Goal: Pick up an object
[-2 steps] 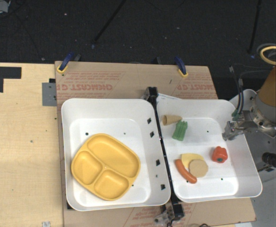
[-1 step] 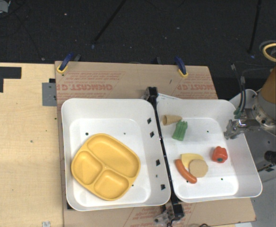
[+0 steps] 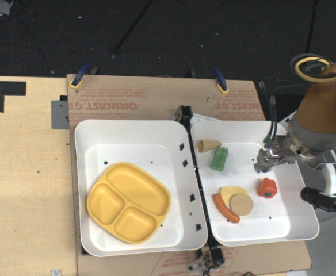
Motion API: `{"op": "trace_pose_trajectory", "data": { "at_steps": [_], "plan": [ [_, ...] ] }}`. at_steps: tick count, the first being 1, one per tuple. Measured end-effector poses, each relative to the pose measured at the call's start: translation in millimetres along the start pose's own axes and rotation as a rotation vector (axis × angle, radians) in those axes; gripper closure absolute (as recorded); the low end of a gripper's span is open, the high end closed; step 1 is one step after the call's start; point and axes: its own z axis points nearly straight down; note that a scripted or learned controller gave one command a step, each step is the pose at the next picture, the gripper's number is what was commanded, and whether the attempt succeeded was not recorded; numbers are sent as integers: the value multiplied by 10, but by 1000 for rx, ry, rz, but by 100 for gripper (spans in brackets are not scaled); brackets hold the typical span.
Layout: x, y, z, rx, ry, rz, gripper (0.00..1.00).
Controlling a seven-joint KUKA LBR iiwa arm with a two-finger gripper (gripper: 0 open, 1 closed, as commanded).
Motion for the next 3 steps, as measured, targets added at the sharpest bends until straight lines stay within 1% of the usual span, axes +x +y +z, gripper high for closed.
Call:
{"op": "trace_pose_trajectory", "data": {
  "at_steps": [1,2,3],
  "plan": [
    [534,2,-133,-1,0,-1,100],
    [1061,-41,-43,1,0,0,100],
    [1626,-125,-60,0,0,-1,100]
  ]
}}
